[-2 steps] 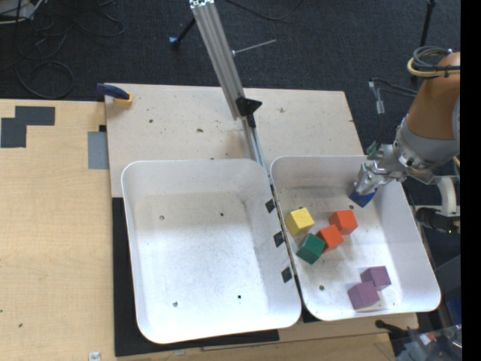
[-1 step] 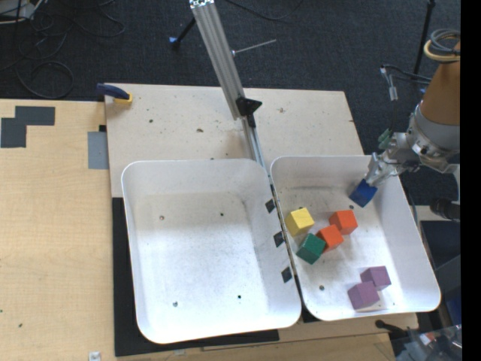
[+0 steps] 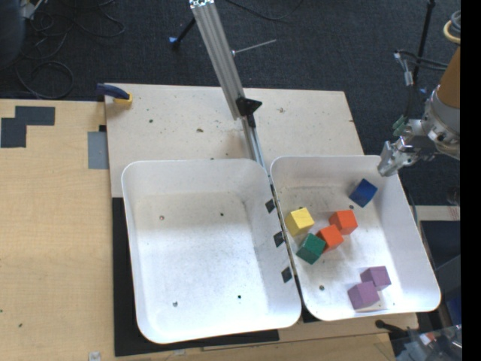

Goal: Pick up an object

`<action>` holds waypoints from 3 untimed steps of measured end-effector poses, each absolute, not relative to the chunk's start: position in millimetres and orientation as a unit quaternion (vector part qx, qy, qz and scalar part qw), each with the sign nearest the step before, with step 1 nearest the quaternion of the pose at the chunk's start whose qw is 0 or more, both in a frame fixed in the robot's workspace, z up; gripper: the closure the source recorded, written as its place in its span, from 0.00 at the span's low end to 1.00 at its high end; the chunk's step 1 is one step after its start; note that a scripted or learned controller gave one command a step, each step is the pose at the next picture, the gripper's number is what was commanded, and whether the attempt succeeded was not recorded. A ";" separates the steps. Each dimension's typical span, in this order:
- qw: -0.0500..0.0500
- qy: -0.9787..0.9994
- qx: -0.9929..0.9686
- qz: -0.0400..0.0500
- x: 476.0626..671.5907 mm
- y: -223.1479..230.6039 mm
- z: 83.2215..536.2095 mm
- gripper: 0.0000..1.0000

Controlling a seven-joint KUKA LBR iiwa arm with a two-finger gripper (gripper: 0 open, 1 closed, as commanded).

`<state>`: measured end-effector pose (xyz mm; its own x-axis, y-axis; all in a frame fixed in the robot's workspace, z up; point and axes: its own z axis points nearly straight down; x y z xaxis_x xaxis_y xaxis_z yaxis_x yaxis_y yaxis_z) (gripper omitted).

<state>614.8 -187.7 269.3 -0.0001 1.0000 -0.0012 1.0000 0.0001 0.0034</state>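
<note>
Blue block (image 3: pixel 363 192) lies in the right bin (image 3: pixel 421 247), near its upper rim. The hand (image 3: pixel 391 159) hovers nearby, holding nothing; its opening cannot be determined. Risk: descent strikes the rim, missing the block.

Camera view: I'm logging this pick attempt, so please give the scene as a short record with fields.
gripper: above the right bin's far right rim, nothing seen between its fingers
right bin: blue cube, yellow cube, two orange cubes, green cube, two purple cubes
nearest to gripper: blue cube
</note>
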 end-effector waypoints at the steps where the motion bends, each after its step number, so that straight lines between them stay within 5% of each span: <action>1: -0.002 0.708 0.706 0.000 621.4 -137.8 255.9 1.00; 3: -0.003 0.708 0.706 -0.001 616.6 -35.8 242.8 1.00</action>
<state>616.6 -35.8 242.8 -0.0030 1.0000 0.0026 1.0000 0.0031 -0.0050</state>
